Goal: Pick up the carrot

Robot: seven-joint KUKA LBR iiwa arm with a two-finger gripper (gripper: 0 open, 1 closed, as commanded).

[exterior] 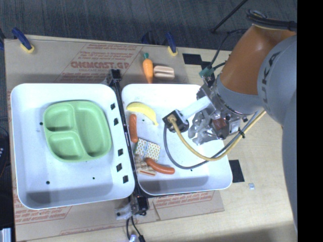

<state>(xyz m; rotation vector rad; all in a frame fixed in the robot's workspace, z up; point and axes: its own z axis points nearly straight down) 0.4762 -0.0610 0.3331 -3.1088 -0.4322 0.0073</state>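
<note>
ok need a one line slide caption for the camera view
Grey KUKA arm's claw hovers over the right white bin while the orange toy carrot lies outside, on the cardboard behind it.

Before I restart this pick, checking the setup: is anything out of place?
Yes. The orange carrot with a green top lies outside both bins, on the cardboard behind the right white bin, beside a tan-and-pink block.

Red print on the cardboard sheet (101,59) reads "CHEMCAST GP" — the smaller lines stay illegible.
</note>
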